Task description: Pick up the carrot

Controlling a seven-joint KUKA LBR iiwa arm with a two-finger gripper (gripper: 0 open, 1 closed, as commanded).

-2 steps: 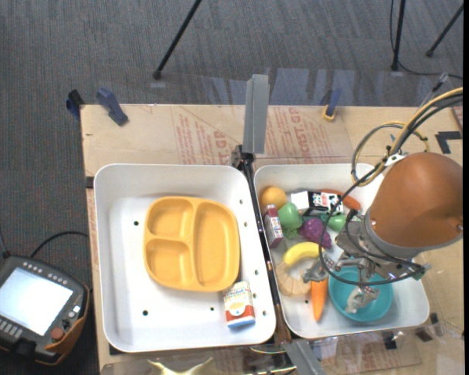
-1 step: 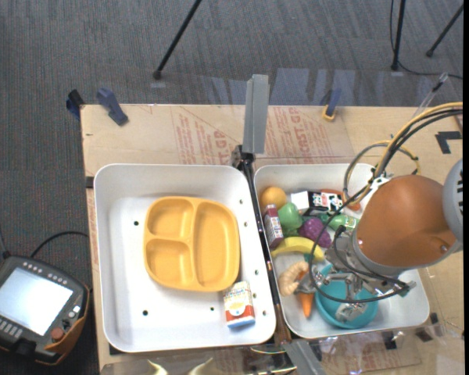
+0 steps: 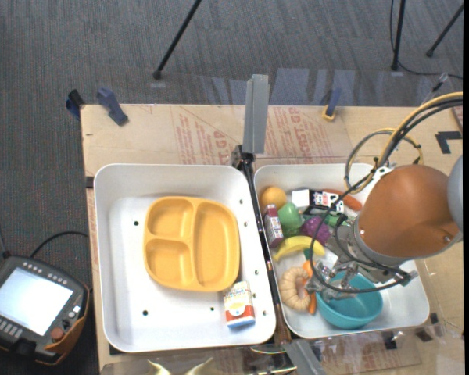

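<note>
Gripper (image 3: 328, 278) low in right bin (image 3: 418, 307), over blue bowl (image 3: 352, 309) edge; jaw state: cannot tell. Carrot (image 3: 308, 281), thin orange strip, lies just beside gripper, between croissant-like pastry (image 3: 292, 287) and bowl. Not visibly grasped; lift remains. Farther: banana (image 3: 293, 245), purple item (image 3: 313, 228), orange fruit (image 3: 273, 197). Left bin (image 3: 113, 209): yellow divided tray (image 3: 192, 242), small carton (image 3: 238, 305).

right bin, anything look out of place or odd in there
Nothing looks spilled or damaged. The right bin is just crowded: toy foods heaped together along its left side, with the carrot wedged between the banana, a tan ring-shaped piece and the blue bowl. The arm hangs over that heap.
</note>
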